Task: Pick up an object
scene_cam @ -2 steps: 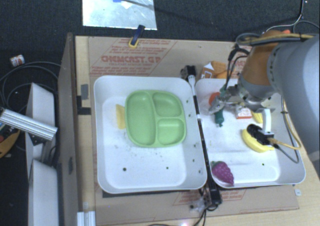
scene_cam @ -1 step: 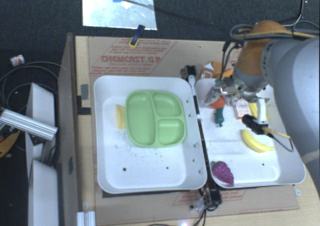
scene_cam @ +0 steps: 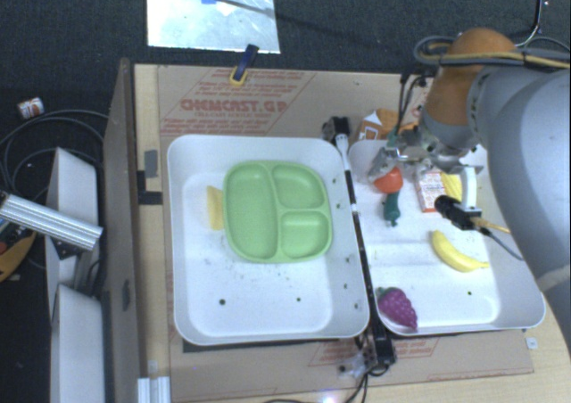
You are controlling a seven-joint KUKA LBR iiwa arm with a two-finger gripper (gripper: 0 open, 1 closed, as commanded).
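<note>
1 fixed camera looks down at a slant on the counter [scene_cam: 268, 98] from above. It takes in both white bins [scene_cam: 192, 214] whole, from a middling distance. The arm [scene_cam: 526, 125] enters from the right.

The arm's grey body [scene_cam: 526, 152] is running off the right edge and covering the right bin's [scene_cam: 473, 312] far corner, while the green tray [scene_cam: 275, 211] is hiding part of a yellow piece [scene_cam: 214, 208].

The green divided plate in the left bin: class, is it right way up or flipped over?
Right way up. The green divided plate lies flat in the left bin, its three hollow compartments facing the camera.
</note>
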